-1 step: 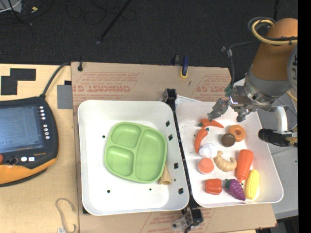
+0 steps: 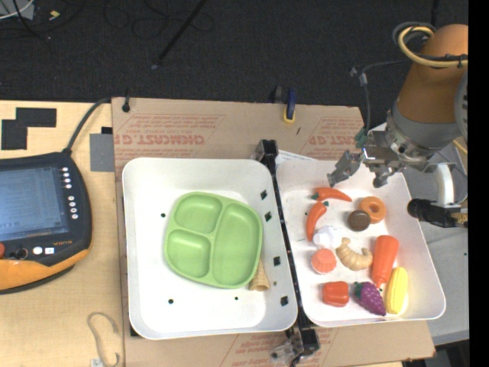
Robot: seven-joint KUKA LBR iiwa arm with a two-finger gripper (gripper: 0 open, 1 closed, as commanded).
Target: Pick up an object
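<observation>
My gripper [image 2: 359, 172] hangs over the far edge of the right bin [image 2: 428, 300], fingers spread open with nothing between them. Below it lie toy foods: a red chili pepper [image 2: 332, 194], an orange carrot-like piece [image 2: 314, 218], a donut [image 2: 374, 207], a brown ball [image 2: 359, 220], a white garlic-like piece [image 2: 326, 237], a croissant [image 2: 354, 254], a pink round piece [image 2: 323, 261], an orange carrot [image 2: 383, 257], a red block [image 2: 335, 293], purple grapes [image 2: 370, 297] and a yellow corn [image 2: 396, 290].
The left bin [image 2: 145, 281] holds a green divided plate [image 2: 214, 239] and an ice cream cone [image 2: 260, 277] leaning at its right side. A teach pendant [image 2: 38, 216] lies at the left on the bench. A black divider [image 2: 276, 228] separates the bins.
</observation>
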